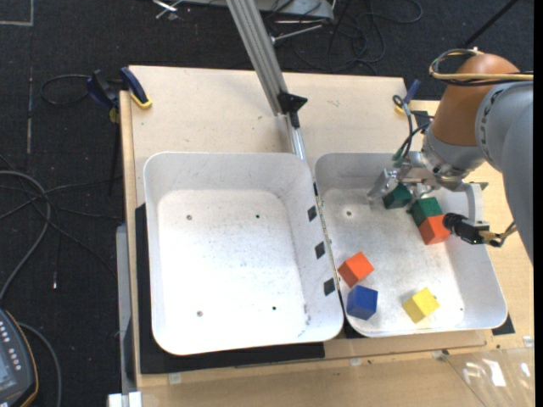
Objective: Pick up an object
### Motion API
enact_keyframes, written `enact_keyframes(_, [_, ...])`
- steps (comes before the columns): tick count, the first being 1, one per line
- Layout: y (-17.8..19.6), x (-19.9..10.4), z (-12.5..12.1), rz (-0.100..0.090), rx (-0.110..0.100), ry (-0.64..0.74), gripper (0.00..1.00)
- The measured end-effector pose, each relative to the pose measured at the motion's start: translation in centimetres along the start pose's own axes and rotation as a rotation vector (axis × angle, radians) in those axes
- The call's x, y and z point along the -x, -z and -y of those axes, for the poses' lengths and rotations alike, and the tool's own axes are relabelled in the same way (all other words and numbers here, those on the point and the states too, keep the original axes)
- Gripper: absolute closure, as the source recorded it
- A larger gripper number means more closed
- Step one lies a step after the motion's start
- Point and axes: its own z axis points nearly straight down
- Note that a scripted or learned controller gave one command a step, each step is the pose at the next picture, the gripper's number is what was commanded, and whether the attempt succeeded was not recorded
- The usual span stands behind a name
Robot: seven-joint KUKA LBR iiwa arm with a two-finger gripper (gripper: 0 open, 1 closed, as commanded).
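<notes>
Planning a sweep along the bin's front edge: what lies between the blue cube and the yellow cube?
In the camera view, only bare white floor of the right bin lies between the blue cube and the yellow cube.

You see two bins of matt white plastic, finely speckled, on a bench of pale, smooth wood. The blocks look matt and solid-coloured. The arm has satin grey casing with a glossy orange band.

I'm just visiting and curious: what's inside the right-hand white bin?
In the right bin lie loose blocks: orange, blue, yellow. Under the hand sit a dark green piece, a green block and a red-orange one; the arm covers whatever lies beyond.
</notes>
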Motion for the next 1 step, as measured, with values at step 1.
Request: enact_keyframes(1, [1.15,0.05,-0.18,0.001,0.006,-0.001,1.0])
